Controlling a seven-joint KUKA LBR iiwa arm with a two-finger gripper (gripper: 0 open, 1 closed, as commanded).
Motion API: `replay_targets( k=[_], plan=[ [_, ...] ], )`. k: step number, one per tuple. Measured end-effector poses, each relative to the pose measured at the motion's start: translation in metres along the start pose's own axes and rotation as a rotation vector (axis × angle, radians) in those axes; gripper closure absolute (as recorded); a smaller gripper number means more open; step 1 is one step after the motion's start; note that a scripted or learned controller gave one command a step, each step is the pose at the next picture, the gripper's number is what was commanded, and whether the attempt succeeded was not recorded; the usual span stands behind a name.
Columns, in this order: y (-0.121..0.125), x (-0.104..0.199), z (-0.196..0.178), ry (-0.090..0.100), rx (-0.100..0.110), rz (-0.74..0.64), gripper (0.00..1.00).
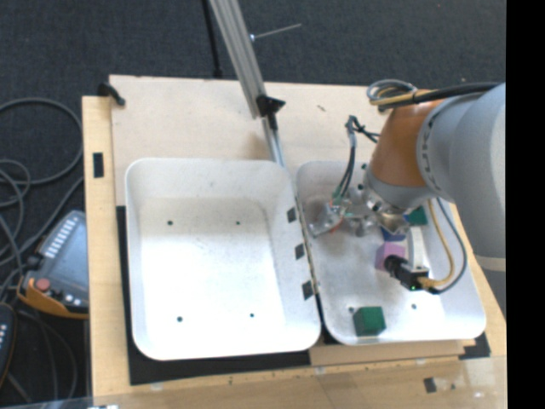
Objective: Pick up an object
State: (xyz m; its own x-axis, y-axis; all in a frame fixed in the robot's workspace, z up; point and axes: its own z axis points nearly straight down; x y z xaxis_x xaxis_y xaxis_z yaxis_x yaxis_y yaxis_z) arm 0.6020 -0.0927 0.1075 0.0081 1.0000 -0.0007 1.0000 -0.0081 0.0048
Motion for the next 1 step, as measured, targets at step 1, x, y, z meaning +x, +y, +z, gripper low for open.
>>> replay_targets(
  k=[1],
  plan=[
    [0.0462, -0.0015, 0.0107, -0.001, 0.001, -0.011, 0.0]
  ],
)
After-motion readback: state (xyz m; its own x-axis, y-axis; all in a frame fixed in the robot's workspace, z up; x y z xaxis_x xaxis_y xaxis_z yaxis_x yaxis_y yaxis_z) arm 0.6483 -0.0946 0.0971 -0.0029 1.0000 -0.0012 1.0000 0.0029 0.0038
